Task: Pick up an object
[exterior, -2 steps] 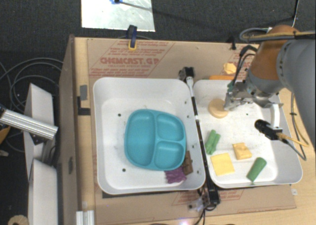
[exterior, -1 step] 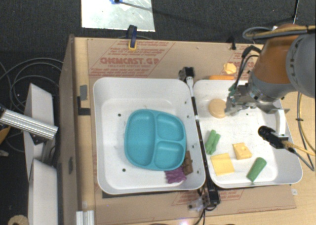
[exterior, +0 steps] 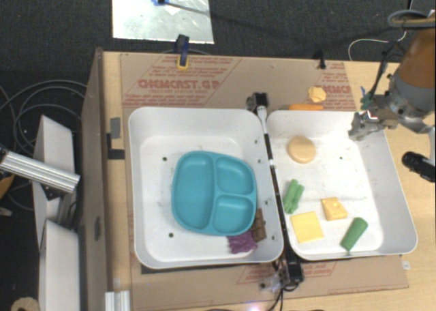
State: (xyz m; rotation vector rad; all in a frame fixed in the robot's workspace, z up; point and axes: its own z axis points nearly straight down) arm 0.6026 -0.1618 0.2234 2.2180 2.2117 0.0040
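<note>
Arm [exterior: 417, 78] cut by right edge

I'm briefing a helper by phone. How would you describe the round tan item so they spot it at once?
Look in the right bin, upper half. The round tan piece lies alone there, above the green piece. It is the one pale disc; its neighbours are green sticks or yellow blocks.

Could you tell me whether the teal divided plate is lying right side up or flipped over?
Right side up: the teal divided plastic plate lies flat in the left white bin, its three compartments facing upward.
</note>
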